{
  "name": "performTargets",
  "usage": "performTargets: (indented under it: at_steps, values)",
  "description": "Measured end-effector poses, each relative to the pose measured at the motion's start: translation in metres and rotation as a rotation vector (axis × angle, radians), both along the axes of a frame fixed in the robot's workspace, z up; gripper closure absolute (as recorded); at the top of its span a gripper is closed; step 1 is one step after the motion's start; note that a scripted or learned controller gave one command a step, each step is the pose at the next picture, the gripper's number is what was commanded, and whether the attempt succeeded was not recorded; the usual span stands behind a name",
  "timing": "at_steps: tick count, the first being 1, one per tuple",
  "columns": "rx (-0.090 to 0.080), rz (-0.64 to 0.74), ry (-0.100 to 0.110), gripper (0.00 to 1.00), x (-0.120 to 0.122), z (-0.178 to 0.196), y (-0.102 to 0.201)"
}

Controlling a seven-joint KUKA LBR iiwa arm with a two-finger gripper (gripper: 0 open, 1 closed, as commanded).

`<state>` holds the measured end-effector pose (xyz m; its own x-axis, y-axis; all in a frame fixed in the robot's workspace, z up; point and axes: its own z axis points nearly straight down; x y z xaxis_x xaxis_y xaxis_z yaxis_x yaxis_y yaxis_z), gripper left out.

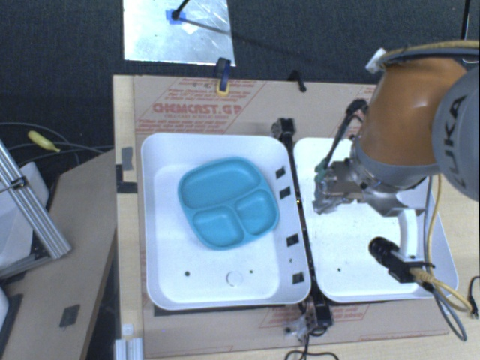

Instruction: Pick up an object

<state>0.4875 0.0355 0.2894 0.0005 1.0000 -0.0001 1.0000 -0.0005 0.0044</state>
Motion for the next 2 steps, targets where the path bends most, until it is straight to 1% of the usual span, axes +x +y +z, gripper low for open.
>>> performTargets:
  at_steps: [1,2]
  values:
    - [0.003,0.012,0.000,1.00,-0.001,0.035,0.071]
    - [0.002,0.004,-0.007,1.00,0.000,0.123,0.042]
